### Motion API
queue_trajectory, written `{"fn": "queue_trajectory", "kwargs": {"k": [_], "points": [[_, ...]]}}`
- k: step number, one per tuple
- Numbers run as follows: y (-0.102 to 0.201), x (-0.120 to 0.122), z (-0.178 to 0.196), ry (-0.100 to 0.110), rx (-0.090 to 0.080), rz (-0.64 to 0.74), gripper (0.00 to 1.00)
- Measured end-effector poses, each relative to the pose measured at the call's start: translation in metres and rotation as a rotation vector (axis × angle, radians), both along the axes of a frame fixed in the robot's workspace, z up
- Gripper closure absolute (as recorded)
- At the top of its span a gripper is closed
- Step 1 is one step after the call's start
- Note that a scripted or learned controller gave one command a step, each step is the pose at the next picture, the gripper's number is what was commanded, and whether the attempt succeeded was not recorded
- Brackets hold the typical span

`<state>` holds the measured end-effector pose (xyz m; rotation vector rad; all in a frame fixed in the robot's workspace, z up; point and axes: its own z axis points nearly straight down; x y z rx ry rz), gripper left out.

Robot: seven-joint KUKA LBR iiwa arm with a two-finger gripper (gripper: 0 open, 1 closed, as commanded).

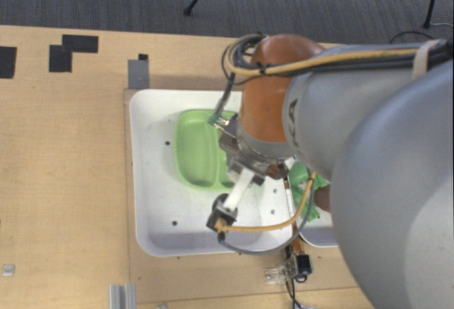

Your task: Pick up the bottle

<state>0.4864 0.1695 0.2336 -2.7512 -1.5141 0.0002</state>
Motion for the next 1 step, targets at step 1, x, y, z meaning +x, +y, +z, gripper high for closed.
{"fn": "queue_trajectory", "kwargs": {"k": [1], "points": [[0.0655, -0.0001, -0.0014, 0.0, 0.0, 0.145, 1.0]]}}
